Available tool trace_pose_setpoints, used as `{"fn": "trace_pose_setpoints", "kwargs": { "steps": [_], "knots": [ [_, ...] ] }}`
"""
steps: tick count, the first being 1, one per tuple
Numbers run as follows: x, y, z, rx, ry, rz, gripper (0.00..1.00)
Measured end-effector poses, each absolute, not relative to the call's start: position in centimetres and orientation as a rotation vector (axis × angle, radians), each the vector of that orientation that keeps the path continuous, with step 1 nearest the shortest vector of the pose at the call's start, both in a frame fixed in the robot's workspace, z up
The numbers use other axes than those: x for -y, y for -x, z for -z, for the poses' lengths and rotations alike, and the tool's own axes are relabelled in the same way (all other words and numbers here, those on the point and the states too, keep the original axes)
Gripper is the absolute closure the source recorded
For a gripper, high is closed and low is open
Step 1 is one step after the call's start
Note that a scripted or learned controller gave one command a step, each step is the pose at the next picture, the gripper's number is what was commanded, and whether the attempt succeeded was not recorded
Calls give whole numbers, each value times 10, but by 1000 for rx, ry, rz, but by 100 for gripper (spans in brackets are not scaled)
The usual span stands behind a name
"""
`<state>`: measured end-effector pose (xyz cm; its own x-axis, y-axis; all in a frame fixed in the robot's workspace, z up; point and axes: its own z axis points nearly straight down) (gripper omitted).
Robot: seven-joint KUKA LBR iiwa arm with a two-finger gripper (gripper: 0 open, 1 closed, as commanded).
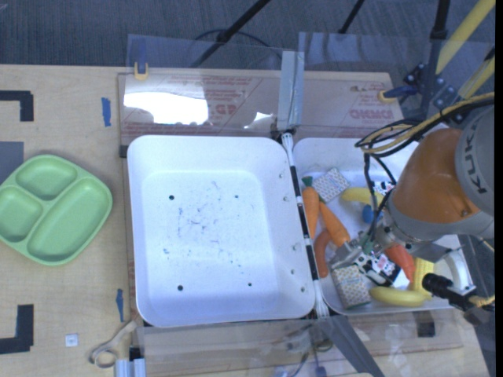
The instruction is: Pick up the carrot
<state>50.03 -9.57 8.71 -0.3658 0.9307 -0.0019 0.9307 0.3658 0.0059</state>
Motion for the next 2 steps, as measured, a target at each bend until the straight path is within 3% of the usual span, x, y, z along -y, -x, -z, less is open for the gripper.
{"fn": "trace_pose_setpoints", "kwargs": {
  "steps": [1, 2],
  "knots": [
    [49, -584, -185, -2713, -1580, -3, 0],
    [48, -585, -196, -2712, -1574, -5, 100]
  ]
}}
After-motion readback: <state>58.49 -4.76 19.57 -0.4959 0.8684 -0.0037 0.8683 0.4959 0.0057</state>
